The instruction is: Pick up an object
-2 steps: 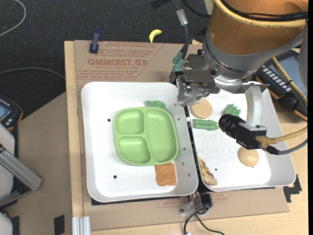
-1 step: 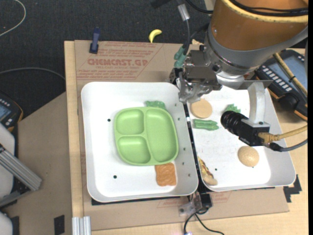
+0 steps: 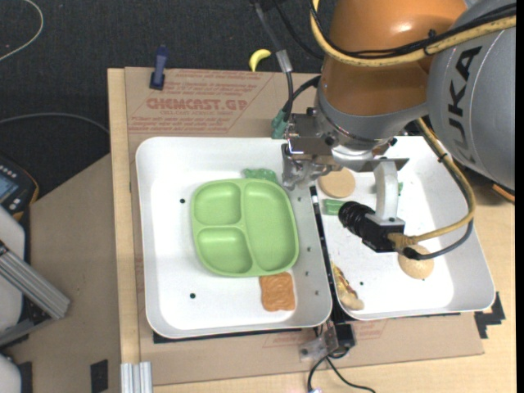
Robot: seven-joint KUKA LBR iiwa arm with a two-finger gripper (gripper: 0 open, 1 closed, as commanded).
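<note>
One orange waffle (image 3: 277, 292), one green divided plate (image 3: 244, 226), two white bins (image 3: 160, 219); gripper (image 3: 344, 188) state unclear.

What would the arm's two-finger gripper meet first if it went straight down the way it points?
The two-finger gripper hangs above the inner rims where the bins meet. Going straight down, it would probably meet the left white bin's right rim, beside the green divided plastic plate; depth is unclear.

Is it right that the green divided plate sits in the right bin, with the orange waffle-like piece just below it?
Not quite: the camera view shows the green divided plate in the left bin, not the right. The orange waffle-like piece does lie just below it.
</note>
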